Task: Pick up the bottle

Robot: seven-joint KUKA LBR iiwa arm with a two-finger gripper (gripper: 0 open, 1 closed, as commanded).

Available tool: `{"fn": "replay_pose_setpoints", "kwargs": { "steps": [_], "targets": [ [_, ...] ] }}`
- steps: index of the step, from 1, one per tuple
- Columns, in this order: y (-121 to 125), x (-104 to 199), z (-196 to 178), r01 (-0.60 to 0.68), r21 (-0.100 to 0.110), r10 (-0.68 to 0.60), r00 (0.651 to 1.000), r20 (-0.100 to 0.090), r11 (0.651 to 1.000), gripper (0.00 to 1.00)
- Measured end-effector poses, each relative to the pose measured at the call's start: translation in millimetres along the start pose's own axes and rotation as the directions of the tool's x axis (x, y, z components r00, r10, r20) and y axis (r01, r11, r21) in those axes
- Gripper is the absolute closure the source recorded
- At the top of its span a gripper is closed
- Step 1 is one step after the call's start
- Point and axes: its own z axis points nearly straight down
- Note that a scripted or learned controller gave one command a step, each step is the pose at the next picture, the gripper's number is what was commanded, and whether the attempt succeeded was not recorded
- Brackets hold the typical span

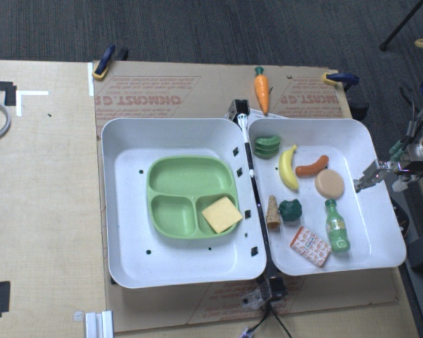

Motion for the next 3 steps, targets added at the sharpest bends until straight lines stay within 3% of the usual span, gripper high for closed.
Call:
{"fn": "replay_pose_setpoints", "kwargs": {
  "steps": [1, 2, 3],
  "targets": [
    [-2.6, -21.5, 142.8, -0.248, 0.0, 0.248, 0.969, 0.0, 0.969, 0.0],
    [-2.5, -21.8, 133.2, -0.25, 0.0, 0.25, 0.968, 0.0, 0.968, 1.0],
    [-13.4, 40.0, 73.8, 0.01, -0.001, -0.01, 1.0, 0.0, 1.0, 1.0]
  ]
}}
